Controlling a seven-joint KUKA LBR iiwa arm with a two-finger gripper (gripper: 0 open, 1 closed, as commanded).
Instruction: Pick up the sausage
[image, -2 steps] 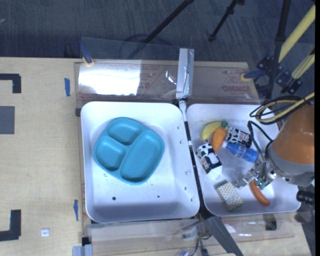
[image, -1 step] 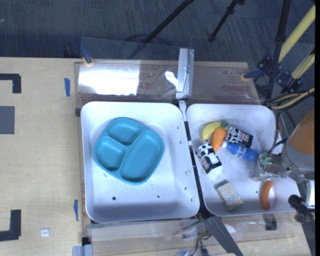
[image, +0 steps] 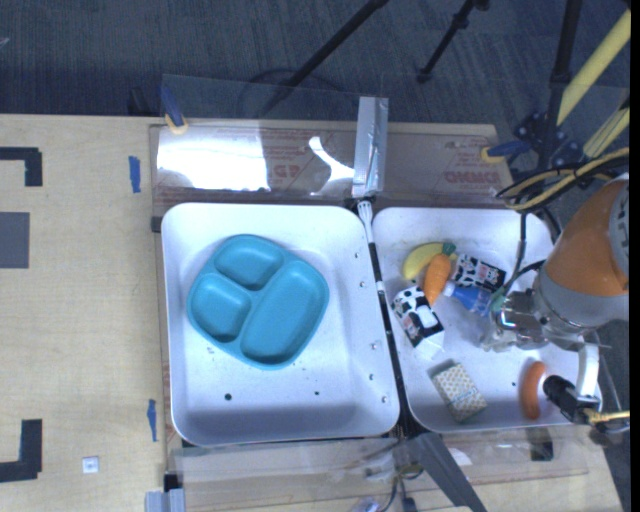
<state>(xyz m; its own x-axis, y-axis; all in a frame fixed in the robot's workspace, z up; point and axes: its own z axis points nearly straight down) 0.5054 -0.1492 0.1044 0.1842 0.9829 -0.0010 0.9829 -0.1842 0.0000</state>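
Sausage (image: 533, 388) lies in the right bin's (image: 497, 424) near right corner, close to the wall. The gripper (image: 516, 324) hovers just beyond it; whether it is spread or closed cannot be told. A descent could strike the wall or roll the sausage aside.
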